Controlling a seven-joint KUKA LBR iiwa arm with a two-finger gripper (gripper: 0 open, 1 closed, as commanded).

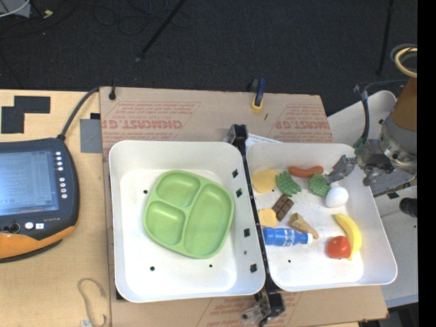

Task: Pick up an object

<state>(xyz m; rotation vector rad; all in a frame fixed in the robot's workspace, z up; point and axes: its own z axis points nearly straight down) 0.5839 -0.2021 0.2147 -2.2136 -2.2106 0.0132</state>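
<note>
The tool point(338, 171) sits low over the right bin point(381, 268), at its upper right part, just beside the white egg point(336, 197) and the green broccoli piece point(318, 185). One grey finger shows; whether the tool is wide or narrow cannot be told. Nothing is seen held, so by judgement the pick is not yet done: a grasp and a lift remain.

Candidates all lie in the right bin: smooth egg, curved yellow banana point(351, 231), round red tomato point(338, 247), blue bottle point(285, 236) lying on its side, orange sausage point(305, 172), brown chocolate block point(283, 204). These look like hard, glossy plastic toys.

The left bin point(129, 278) holds a green divided plate point(189, 213), matte, three compartments.
</note>
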